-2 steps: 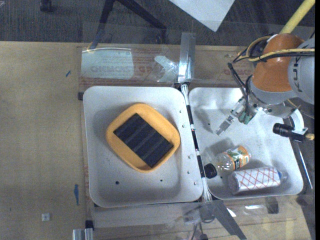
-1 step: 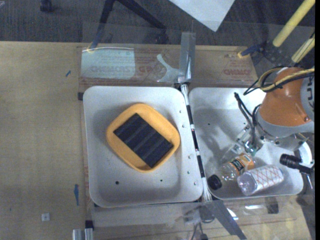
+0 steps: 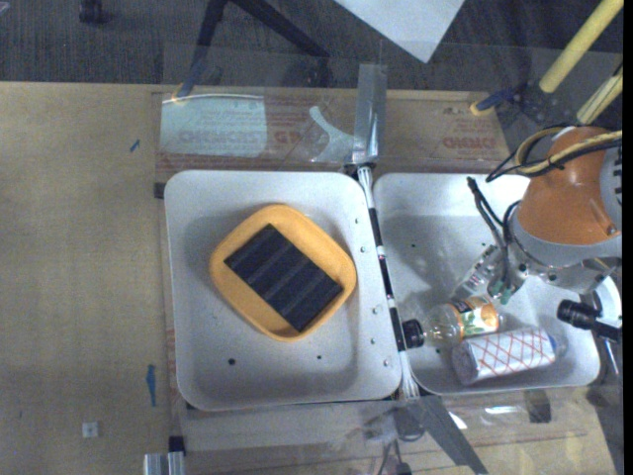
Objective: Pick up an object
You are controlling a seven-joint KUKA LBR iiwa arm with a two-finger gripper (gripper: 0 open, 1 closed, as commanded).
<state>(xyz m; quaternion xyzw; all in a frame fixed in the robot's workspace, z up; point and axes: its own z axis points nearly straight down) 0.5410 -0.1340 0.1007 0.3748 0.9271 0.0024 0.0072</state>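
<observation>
Clear plastic makes the small bottle (image 3: 457, 323) a slippery target: it lies on its side in the right bin (image 3: 425, 216), near the front, its dark cap pointing toward the divider between the bins. Its round body could roll away, or slide along the bin floor, if the fingers close on it off-centre. Just beside it, toward the front wall, lies a white roll with a red criss-cross pattern (image 3: 502, 353), and the two seem to touch or nearly touch. A descent placed between them could push both aside and catch neither.

The gripper (image 3: 492, 277) hangs low over the right bin, just behind the bottle's label end and a little to the right of it. Whether its jaws stand wide or narrow, I cannot tell from this angle, and nothing is seen held in them. The left bin (image 3: 198, 364) holds a yellow tray with a dark ribbed insert (image 3: 282, 283), well apart from the gripper.
</observation>
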